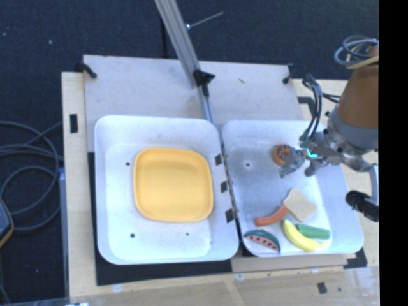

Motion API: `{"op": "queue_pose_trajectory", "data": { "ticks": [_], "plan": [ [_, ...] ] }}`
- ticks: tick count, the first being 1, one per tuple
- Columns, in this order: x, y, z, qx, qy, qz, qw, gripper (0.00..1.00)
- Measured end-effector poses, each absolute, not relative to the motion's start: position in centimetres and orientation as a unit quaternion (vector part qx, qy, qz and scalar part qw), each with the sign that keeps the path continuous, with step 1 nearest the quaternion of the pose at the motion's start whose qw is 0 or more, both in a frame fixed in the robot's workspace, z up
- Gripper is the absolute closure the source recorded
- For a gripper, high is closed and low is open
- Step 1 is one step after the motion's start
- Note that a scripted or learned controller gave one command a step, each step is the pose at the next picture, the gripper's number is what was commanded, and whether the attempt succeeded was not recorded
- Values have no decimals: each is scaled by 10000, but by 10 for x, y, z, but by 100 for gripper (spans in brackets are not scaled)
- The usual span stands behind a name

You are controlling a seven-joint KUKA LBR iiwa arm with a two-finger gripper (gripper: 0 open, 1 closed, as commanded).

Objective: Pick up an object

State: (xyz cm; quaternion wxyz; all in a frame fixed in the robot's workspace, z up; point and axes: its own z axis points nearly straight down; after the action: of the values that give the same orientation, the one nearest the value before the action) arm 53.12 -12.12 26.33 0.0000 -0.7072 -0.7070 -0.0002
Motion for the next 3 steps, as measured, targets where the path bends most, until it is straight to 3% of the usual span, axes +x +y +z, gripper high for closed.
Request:
{"op": "queue_pose_trajectory", "data": {
  "ticks": [1, 3],
  "plan": [
    [531, -121, 263, -7073, -7070, -2, 0, 0],
    [533, -123, 158, -7075, -7067, 11, 11, 0]
  ]
}}
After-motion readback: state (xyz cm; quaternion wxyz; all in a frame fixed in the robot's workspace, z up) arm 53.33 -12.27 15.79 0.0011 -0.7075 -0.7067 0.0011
